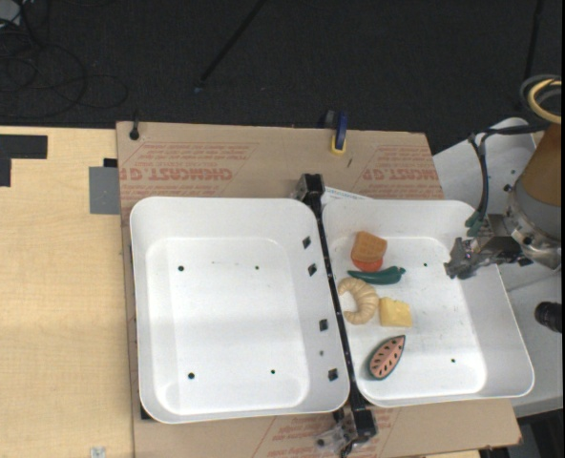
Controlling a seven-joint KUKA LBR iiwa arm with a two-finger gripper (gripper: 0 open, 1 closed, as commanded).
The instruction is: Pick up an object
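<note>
The right bin (492,370) holds several small things near its left wall. An orange block (368,250) lies at the back, with a green pepper-like piece (378,275) just in front of it. A tan ring (358,301) touches the divider side, and a yellow cube (394,312) sits beside it. A pink and dark oval slice (387,356) lies nearest the front. My gripper (461,259) hovers over the bin's right side, right of all these things, with nothing seen between its fingers.
The left bin (149,256) stands beside the right one, joined by a black clamp strip (323,284). Both rest on a cardboard sheet (216,165). A wooden bench top (44,284) lies to the left. A blue and yellow clamp (338,134) is at the back edge.
</note>
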